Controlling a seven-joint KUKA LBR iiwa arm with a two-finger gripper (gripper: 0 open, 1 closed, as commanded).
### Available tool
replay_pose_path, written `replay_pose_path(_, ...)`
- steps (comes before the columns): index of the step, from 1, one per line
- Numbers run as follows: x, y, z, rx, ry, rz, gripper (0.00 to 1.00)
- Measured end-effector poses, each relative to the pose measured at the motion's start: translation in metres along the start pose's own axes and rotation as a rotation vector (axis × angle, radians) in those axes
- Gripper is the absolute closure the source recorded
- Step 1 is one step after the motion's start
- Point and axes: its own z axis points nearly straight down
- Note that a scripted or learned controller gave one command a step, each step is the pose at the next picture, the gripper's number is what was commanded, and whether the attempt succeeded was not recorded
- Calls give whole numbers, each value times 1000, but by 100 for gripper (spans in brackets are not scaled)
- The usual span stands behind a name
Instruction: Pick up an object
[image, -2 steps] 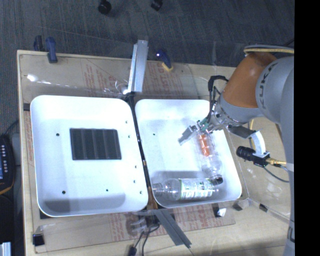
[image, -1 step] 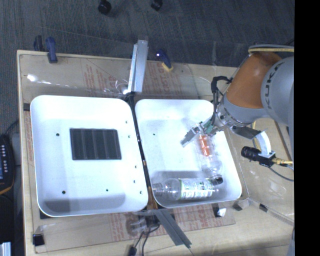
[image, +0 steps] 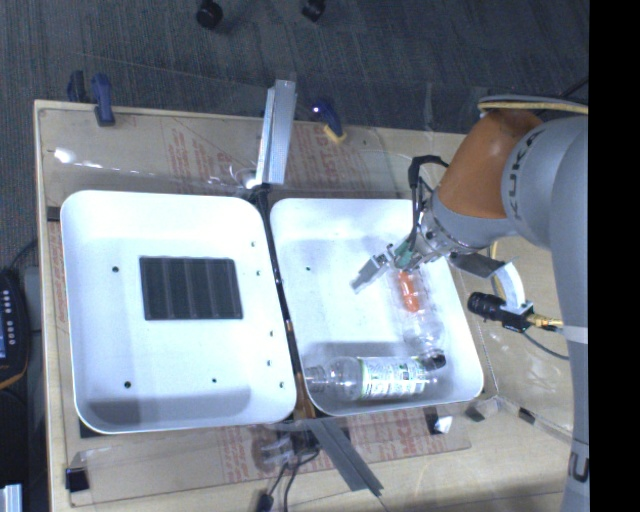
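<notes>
Hovering over the right bin (image: 290, 300), you are seeing the gripper (image: 385, 262) | fingers spreading open, holding nothing | bottles (image: 372, 376) lying below.

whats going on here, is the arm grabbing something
A grey KUKA arm reaches in from the right with its hand low over the right bin. Two clear plastic bottles lie there: one with an orange label just beside the hand, another along the near wall. The left bin holds a dark grate. Nothing looks lifted yet.
</notes>
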Motion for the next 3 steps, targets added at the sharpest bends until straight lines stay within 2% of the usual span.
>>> replay_pose_path(1, -4, 5, -23, -4, -3, 12, 0)
replay_pose_path(2, -5, 12, -23, -6, -6, -31, 0)
replay_pose_path(3, -3, 6, -40, -5, -6, -54, 0)
